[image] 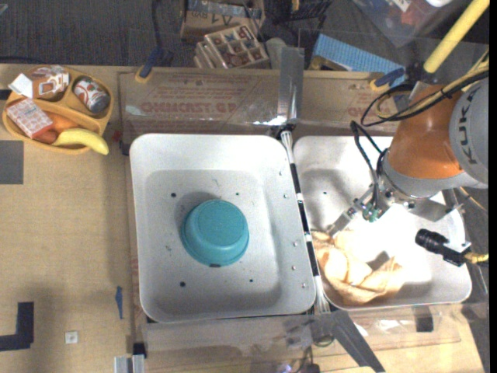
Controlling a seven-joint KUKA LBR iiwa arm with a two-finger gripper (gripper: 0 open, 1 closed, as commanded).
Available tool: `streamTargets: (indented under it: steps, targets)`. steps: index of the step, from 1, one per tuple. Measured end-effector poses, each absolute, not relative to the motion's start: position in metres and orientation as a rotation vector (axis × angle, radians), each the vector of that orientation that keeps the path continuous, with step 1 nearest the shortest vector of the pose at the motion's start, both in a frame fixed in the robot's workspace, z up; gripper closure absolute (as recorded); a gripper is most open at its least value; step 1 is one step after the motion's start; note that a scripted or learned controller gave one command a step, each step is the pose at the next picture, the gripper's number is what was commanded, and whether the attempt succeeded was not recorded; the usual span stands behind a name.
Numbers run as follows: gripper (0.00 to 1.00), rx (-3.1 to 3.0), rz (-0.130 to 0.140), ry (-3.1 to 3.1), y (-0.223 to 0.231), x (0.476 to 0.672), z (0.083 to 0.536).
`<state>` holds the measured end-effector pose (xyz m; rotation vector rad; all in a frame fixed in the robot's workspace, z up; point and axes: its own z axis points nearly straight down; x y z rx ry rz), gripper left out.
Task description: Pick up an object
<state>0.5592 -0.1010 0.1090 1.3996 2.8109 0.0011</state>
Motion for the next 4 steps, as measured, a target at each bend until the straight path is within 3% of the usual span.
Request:
streamTargets:
  steps: [1,2,3,4]
  targets:
    - [1.00,1.406,0.004,2.803,-0.104,0.560,0.120]
    - [0.00,1.405,0.004,2.803,-0.104,0.560,0.119]
    - [0.00,1.756,0.004,2.597,-0.122,0.598,0.088]
    - [0.00,1.815,-0.003,2.561,-0.104,0.667,0.087]
